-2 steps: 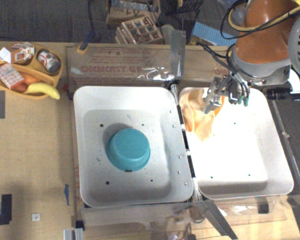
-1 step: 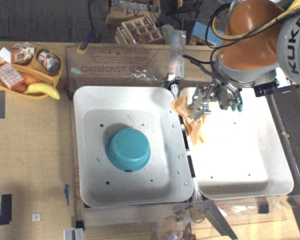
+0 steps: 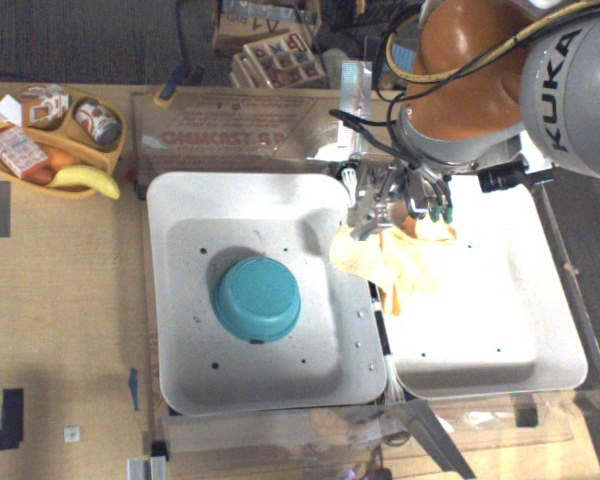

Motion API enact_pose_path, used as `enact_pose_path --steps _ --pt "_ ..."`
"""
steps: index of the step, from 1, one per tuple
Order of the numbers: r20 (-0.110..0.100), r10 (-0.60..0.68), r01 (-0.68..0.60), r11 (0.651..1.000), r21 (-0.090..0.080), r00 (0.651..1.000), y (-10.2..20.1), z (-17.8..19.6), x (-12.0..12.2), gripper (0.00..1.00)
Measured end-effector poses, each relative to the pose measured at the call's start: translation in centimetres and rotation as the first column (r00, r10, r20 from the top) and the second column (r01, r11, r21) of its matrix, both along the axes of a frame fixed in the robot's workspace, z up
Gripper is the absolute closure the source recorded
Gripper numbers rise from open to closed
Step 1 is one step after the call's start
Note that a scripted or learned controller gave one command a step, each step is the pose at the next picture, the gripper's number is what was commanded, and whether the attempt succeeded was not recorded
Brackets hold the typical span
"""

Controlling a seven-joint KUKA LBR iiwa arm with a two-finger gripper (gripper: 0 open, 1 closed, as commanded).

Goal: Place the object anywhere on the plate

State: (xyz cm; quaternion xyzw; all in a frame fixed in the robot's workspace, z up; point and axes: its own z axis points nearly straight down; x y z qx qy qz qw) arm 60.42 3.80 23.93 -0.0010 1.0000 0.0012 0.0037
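Observation:
A teal round plate [image 3: 258, 298] lies in the middle of the left white bin [image 3: 180, 368]. A pale yellow and orange cloth [image 3: 390, 260] hangs over the rim between the two bins, right of the plate. My gripper [image 3: 398, 213] is directly above it, and the cloth's top bunches up between the fingers. The cloth's lower folds droop toward the left edge of the right bin [image 3: 500, 348]. The grey arm with its orange band fills the upper right and hides the far part of the right bin.
A yellow tray [image 3: 40, 153] with a banana and food items sits on the bench at the far left. A cardboard strip [image 3: 230, 128] runs behind the bins. Boxes and cables lie beyond the bench.

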Motion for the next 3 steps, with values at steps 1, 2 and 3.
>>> enact_pose_path --steps 1,2,3 --pt "0.001 0.001 -0.001 1.000 0.001 1.000 5.4 0.7 -0.5 1.00" --pt "0.001 0.000 0.000 1.000 0.001 1.000 10.9 0.9 -1.5 1.00" --pt "0.000 0.000 0.000 1.000 0.001 1.000 10.8 0.9 -1.5 0.00"
